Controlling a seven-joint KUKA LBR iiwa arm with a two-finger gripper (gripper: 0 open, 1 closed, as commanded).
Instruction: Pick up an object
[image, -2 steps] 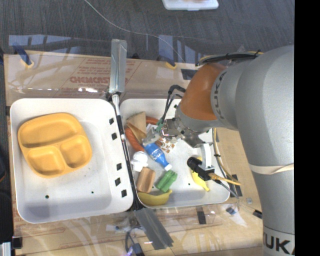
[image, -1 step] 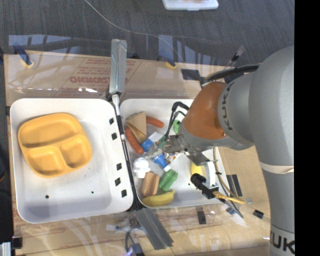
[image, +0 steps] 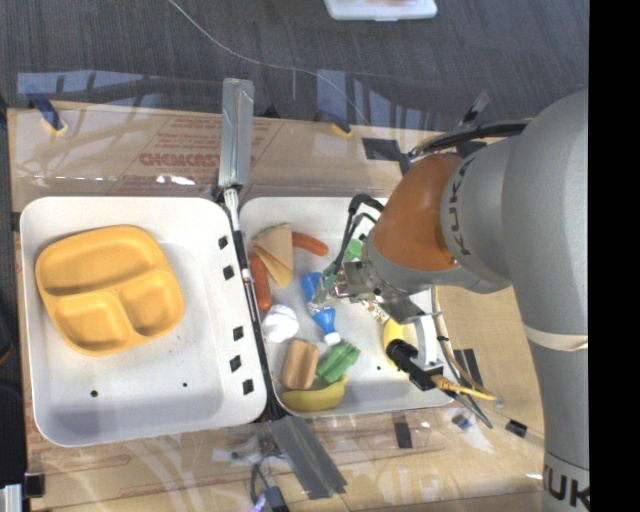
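The right bin (image: 300, 212) holds several small items. A tan wedge (image: 275, 252) and an orange stick (image: 309, 243) lie at its far side, with a red sausage (image: 261, 284) along the left wall. Two blue pieces (image: 312, 287) (image: 325, 321) sit mid-bin beside a white ball (image: 280, 323). Nearer the front are a tan cylinder (image: 299, 363), a green piece (image: 338, 360) and a banana (image: 313, 398). My gripper (image: 347, 284) hangs low over the bin's middle, just right of the upper blue piece. A yellow item (image: 396, 329) peeks out under the wrist.
The left bin (image: 60, 415) carries a yellow divided tray (image: 108, 288) in its far half. A metal divider strip (image: 236, 130) runs between the bins. The grey arm with its orange band (image: 420, 220) covers the right bin's right side.
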